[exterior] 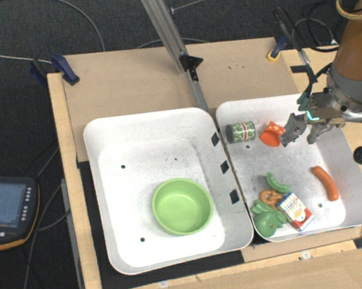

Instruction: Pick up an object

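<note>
My gripper (305, 132) hangs over the upper right part of the right bin (349, 217), fingers spread apart with nothing between them. Just left of it lies an orange cup-like toy (271, 134). Further left a small green-labelled can (240, 132) lies on its side by the bin's upper left corner. An orange sausage-shaped toy (326, 183) lies below the gripper near the right wall. At the bin's front sit a green leafy toy (268, 218), a pretzel-like piece (270, 196) and a small red and white box (294, 211).
The left bin (105, 144) holds a green bowl (182, 205) near its front middle. A metal pole (165, 23) slants down to the gap between the bins. A handheld pendant (4, 207) lies off the bench at left. Cables run along the upper right.
</note>
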